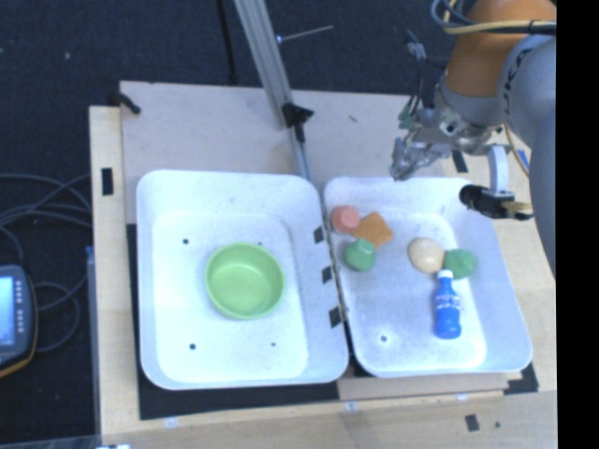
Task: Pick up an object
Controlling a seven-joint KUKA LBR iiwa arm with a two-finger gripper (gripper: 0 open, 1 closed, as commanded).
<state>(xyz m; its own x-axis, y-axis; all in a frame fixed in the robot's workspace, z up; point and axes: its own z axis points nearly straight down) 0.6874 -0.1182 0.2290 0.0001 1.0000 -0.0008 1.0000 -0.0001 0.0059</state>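
Left bin (pixel 168 251): round green bowl (pixel 245 281), glossy. Right bin (pixel 496 344): pink ball (pixel 344 218), orange lump (pixel 374 228), green lump (pixel 359 254), cream egg (pixel 426 254), blue bottle (pixel 446 307), well below gripper (pixel 404 166). Fingers' state: cannot tell.

Robot lab: bench (pixel 234 110) with white bins (pixel 159 251), cables (pixel 37 213), teach pendant (pixel 14 316).

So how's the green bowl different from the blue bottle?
The green bowl sits alone in the left bin; the blue bottle lies in the right bin close to other items. The bowl is round, wide and open; the bottle is narrow, with a white label. Neither is touched by the gripper.
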